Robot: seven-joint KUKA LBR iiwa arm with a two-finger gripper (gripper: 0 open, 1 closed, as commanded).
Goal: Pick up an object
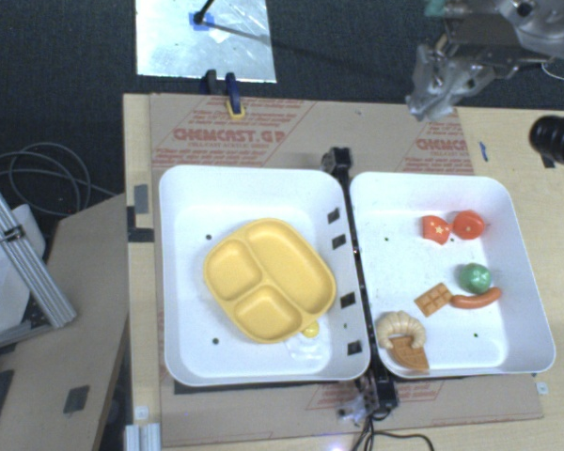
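Observation:
The right bin [517, 252] holds several toy foods. Two red tomato pieces [435, 228] [468, 224] lie near its far side. A green ball [475, 276] sits just above an orange sausage [475, 299], and a brown waffle piece [432, 300] lies to their left. A beige croissant [399, 327] and an orange wedge [411, 353] rest at the near left corner. My gripper [430, 100] hangs high above the bench's far edge, beyond the right bin and apart from every object. Nothing is seen in it.
The left bin [183, 252] carries a yellow divided plate [268, 278] with a small yellow bit [308, 329] by its near edge. A black divider [348, 252] runs between the bins. A silver sheet [205, 24] lies on the floor at the back left.

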